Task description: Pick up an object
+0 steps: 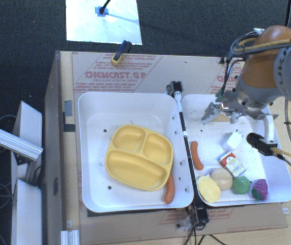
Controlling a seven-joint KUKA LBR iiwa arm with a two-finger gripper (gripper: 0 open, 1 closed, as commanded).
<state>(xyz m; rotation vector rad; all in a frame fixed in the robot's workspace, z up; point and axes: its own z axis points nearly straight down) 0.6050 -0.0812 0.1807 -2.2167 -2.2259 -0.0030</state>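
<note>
L bin holds yellow tray, sausage; tool over R bin, fingers apparently spread, empty.

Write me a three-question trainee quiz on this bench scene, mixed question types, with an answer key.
1. True or false: the yellow divided tray lies in the left bin.
2. Multiple choice: which item lies at the near right corner of the right bin? A) the purple grapes B) the green ball C) the white block
3. Fill in: the gripper hovers over the ____ end of the right bin.

Key: 1 true. 2 A. 3 far.
</note>
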